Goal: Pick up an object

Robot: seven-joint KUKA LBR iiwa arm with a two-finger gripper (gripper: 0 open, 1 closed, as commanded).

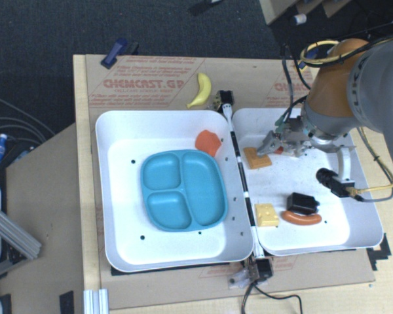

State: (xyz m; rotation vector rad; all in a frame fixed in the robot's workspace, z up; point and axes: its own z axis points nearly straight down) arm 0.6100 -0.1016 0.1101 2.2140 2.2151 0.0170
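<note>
My gripper point(280, 146) hangs low over the back of the right bin point(360, 231). It is open, and nothing sits between its fingers. A tan bread slice point(257, 159) lies just left of and below the left finger, close to it. Nearer the front of this bin lie a yellow cheese wedge point(267, 215), a small black block point(302, 203) and a red sausage point(301, 219) right under the block.
The left bin point(111, 175) holds a blue divided plate point(183, 190) and an orange piece point(208, 142) at its back right corner. A banana point(200, 91) and a blue object point(114, 53) lie on the bench behind the bins.
</note>
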